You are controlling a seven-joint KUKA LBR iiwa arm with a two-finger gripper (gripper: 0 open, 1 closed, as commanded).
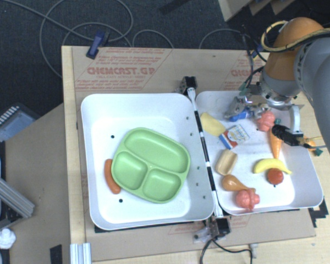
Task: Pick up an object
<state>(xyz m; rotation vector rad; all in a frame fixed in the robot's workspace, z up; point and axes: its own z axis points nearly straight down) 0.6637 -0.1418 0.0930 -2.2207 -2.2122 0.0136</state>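
My gripper [245, 108] hangs low over the far end of the right bin [313, 172], under the arm's orange band. A small blue thing [239, 116] lies right at its tip; I cannot see whether it is gripped. Close by lie a pink toy [265, 120], an orange carrot [275, 143], a yellow wedge [212, 124] and a white packet with blue and red print [235, 136]. Nearer the front are a tan bread piece [226, 161], a banana [269, 165], a red tomato [274, 176], a drumstick [232, 182] and a pink lump [247, 199].
The left bin [99, 120] holds a green divided plate [149, 164] with an orange sausage [111, 176] beside its left edge. A black divider clamp [189, 84] sits between the bins at the far side. Cables and a blue clip [96, 44] lie beyond the bench.
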